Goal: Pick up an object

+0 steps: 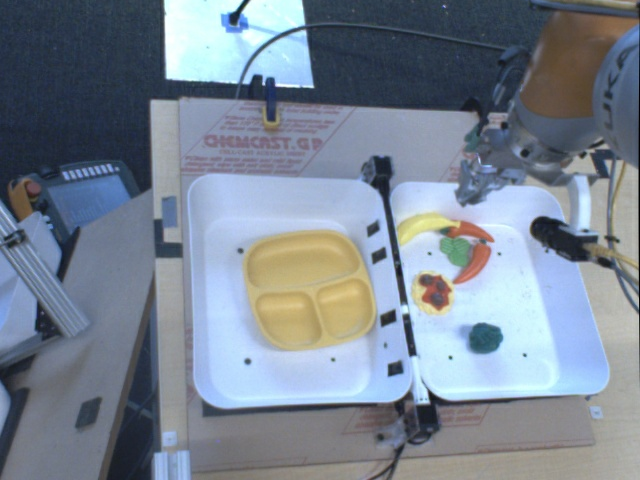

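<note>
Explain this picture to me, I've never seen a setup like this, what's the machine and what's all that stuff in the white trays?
This is one camera fixed above a workbench, looking down at a slant. The grey and orange shape at the upper right is a robot arm; its gripper hangs above the back edge of the right white bin. Nothing can be seen held in it. Its job is to pick up an object.

In the right bin lie toy foods: a yellow banana, an orange carrot crossing something green, a small pizza slice, and a dark green broccoli piece sitting apart nearer the front.

The left white bin holds a yellow divided plate with three compartments.
</note>
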